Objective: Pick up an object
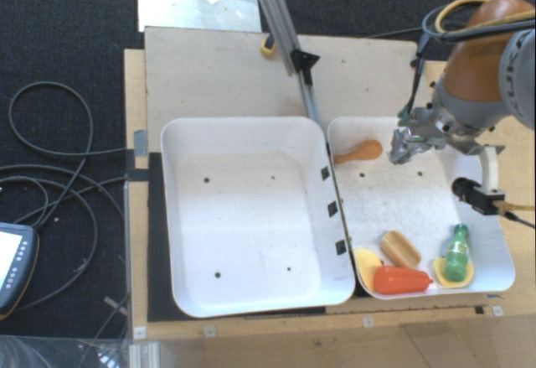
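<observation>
2 white bins side by side. Left bin (180,190): nothing in it. Right bin (502,261): 5 items. 1 orange-brown drumstick-shaped piece (358,152) at far left corner; near edge has 1 carrot (400,279), 1 bun (400,249), 1 yellow piece (366,260) touching carrot, 1 green bottle (456,251) on a yellow slice (450,275). Gripper (400,147) hovers at far side, just right of drumstick piece; finger spread: can't tell.

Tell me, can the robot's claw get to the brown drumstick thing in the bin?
Probably yes. The gripper hangs just right of the brown drumstick at the top of the right bin. Nothing lies between them, and the other toys sit far down at the bin's lower edge.
</observation>
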`<state>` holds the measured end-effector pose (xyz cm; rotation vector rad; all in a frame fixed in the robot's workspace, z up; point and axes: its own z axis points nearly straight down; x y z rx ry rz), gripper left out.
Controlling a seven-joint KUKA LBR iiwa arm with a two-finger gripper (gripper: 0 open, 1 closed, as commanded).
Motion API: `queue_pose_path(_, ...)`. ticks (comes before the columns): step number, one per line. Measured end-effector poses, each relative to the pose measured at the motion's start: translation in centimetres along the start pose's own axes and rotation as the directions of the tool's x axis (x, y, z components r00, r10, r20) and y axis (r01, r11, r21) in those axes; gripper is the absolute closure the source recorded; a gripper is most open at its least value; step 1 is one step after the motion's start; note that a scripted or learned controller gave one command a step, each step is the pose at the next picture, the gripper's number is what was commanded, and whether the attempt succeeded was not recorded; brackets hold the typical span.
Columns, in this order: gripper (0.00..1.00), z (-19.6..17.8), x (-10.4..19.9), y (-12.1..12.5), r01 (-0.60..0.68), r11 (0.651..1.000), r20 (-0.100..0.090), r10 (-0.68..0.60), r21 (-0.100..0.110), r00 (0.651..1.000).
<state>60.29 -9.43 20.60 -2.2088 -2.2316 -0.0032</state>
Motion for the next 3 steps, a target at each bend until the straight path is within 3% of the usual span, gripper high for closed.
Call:
queue_pose_path(2,1.0,-0.5,10.5,-2.0,0.001,1.0,0.0,-0.001,0.001,1.0)
queue_pose_path(3,1.0,-0.3,15.7,-1.9,0.001,1.0,0.0,-0.001,-0.001,1.0)
